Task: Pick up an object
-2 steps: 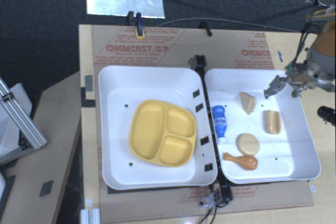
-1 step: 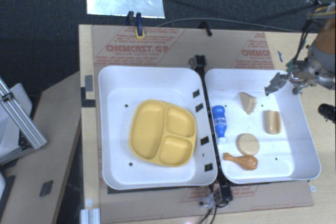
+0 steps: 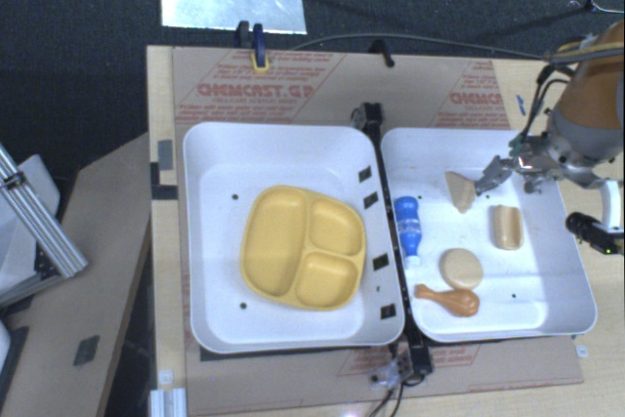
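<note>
1. Dark carpet surrounds a tan surface [image 3: 449, 83] carrying two shallow white bins side by side.
2. Left bin [image 3: 220, 171] holds a yellow divided plate [image 3: 303, 247].
3. Right bin [image 3: 562, 308] holds a blue bottle [image 3: 407, 228] against the divider, a beige wedge [image 3: 461, 189], a tan block [image 3: 506, 228], a round bun [image 3: 461, 267] and an orange drumstick [image 3: 451, 300].
4. Entering from the right, the arm sets its jaws [image 3: 498, 173] just beside the wedge's upper right corner; whether they are parted or holding anything, I cannot tell.
5. Likely step: closing in on the wedge. To do it well, centre over its body, descend straight, and close across its narrower width, staying clear of the block.
</note>
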### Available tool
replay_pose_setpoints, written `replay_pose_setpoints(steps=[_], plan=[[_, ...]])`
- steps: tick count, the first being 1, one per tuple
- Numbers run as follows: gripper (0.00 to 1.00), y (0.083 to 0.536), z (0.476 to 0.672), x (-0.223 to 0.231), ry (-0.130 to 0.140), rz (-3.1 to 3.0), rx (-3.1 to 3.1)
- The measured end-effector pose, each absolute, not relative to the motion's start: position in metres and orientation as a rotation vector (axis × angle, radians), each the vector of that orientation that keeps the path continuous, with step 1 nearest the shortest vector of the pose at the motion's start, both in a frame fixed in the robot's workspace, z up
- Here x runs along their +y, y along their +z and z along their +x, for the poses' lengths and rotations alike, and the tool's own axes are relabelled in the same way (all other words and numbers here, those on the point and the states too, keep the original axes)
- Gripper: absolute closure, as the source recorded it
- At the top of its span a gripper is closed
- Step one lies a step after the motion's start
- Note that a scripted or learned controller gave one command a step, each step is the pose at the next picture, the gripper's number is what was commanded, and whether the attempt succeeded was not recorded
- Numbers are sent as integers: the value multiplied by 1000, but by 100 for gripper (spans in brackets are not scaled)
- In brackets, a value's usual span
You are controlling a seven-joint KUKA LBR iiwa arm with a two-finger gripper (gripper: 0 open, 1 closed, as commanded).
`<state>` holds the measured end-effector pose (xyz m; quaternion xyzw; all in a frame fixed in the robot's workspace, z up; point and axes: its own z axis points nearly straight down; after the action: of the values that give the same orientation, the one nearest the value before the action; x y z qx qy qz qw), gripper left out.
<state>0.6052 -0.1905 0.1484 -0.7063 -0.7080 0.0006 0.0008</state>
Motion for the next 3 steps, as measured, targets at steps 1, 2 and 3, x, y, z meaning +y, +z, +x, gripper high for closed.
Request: replay_pose_setpoints(steps=[1,2,3], plan=[[0,87,602,-194,2,-2219,-2222],[0,85,603,-194,-1,-2221,-2225],[100,97,604,-194,-4,-2222,-2228]])
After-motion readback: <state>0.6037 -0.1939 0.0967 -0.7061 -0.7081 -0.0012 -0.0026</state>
